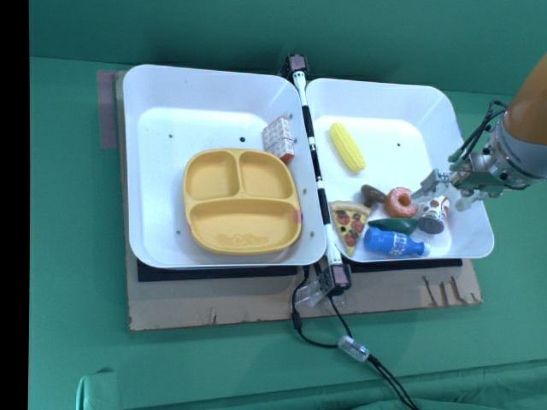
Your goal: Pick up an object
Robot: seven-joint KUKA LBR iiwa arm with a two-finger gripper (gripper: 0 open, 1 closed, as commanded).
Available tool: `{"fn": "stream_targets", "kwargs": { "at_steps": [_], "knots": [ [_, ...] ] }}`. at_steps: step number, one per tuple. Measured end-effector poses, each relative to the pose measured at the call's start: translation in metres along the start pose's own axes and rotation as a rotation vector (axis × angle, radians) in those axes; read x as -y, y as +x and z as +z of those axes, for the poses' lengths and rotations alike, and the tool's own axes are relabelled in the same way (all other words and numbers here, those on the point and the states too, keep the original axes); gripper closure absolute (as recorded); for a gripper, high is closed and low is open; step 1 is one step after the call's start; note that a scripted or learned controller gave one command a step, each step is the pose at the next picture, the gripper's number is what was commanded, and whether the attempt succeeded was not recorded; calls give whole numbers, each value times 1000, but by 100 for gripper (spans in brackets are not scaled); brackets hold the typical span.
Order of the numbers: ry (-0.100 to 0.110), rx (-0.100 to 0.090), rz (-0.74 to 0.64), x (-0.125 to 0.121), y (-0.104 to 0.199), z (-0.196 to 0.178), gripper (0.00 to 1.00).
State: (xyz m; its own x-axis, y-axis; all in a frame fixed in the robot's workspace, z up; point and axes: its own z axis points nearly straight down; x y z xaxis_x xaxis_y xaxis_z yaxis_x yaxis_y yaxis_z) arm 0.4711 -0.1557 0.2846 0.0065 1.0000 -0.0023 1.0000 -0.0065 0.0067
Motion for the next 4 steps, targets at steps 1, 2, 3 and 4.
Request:
{"fn": "stream_targets", "kwargs": {
  "at_steps": [1,2,3,4],
  "knots": [
    [-13,5,0,-72,19,97,0],
    [-29,12,7,-75,15,81,100],
    [-29,11,7,-75,16,81,0],
    [-15,6,-2,-115,47,97,0]
  ]
}}
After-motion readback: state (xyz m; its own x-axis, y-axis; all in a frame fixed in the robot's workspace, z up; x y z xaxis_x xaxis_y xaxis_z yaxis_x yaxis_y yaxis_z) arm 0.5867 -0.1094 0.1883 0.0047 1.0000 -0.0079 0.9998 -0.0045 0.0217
